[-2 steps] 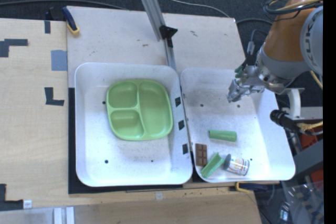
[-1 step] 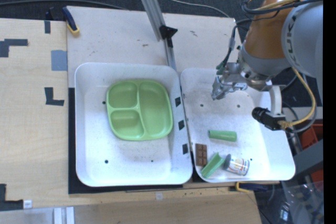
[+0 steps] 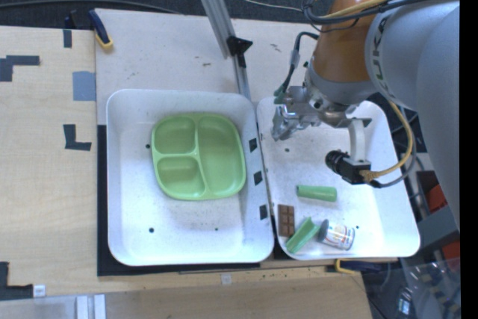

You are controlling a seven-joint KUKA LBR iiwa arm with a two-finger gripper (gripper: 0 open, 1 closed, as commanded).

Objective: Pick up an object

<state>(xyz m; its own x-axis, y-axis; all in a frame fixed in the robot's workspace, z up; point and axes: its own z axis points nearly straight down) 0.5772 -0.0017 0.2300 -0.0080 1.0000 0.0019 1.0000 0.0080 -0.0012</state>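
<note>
A: Two bins on the counter (image 3: 45,160). Left bin (image 3: 127,235) has a green divided plate (image 3: 199,157), flat, roughly centred.

B: Right bin (image 3: 396,231)?

A: Brown block (image 3: 287,218) by the divider, then a green wedge (image 3: 300,234) touching a small jar (image 3: 337,235) lying on its side, and a green cylinder (image 3: 317,193) just above those. All along the near end.

B: Gripper?

A: Gripper (image 3: 284,123) hangs over the far left corner of the right bin, well apart from every object. Fingers: cannot tell, too blurred and dark. Nothing visibly between them.

B: Risks?

A: Descending here probably grabs bare floor, a miss. Moving to the cluster, the wedge and jar touch, so the fingers could nudge one and roll the jar. The block sits close to the wall; likely collision there.
</note>
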